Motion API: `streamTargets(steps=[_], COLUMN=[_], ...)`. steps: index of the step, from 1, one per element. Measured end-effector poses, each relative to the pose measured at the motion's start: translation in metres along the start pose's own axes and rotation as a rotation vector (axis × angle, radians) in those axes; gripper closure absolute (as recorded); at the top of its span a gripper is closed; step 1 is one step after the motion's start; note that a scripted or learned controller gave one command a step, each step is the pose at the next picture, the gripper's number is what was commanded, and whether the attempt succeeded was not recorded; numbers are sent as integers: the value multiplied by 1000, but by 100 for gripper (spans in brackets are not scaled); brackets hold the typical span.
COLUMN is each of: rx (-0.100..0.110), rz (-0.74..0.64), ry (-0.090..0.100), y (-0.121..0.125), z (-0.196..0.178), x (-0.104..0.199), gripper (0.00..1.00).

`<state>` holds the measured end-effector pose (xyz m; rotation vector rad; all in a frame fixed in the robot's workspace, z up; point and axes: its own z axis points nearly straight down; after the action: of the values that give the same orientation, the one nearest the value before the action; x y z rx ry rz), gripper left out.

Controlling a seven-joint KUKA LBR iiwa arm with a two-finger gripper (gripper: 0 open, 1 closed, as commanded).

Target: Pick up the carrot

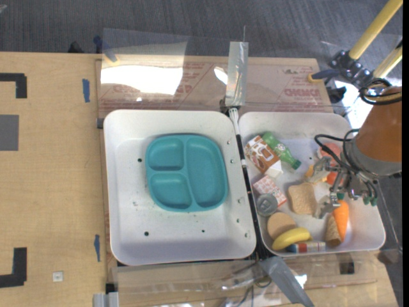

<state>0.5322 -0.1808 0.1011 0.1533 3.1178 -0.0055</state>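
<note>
The carrot (343, 219) is a short orange piece lying in the right bin (377, 238), near its front right corner. It points toward the front edge, with a brown chunk (332, 231) against its left side. My gripper (336, 198) hangs low over the bin just above the carrot's far end, at or very near it. Cables and the grey wrist crowd that spot, so I cannot make out any contact with the carrot. The arm's orange band (383, 136) rises behind it at the right.
In the right bin lie a toast slice (302, 199), banana (291, 237), round bun (280, 223), grey disc (266, 204), red-white box (267, 185), brown carton (262, 154) and green bottle (281, 151). A teal divided plate (187, 171) sits in the left bin (121, 190).
</note>
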Motion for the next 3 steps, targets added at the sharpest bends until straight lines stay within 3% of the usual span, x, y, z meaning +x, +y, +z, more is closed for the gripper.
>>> streamTargets(steps=[1,2,3], rx=[1,4,-14], rz=[-72,-202,-450], ry=[-2,1,26], y=[16,-20,-44], z=[-132,-257,-35], x=[-8,44,30], gripper=[100,100,100])
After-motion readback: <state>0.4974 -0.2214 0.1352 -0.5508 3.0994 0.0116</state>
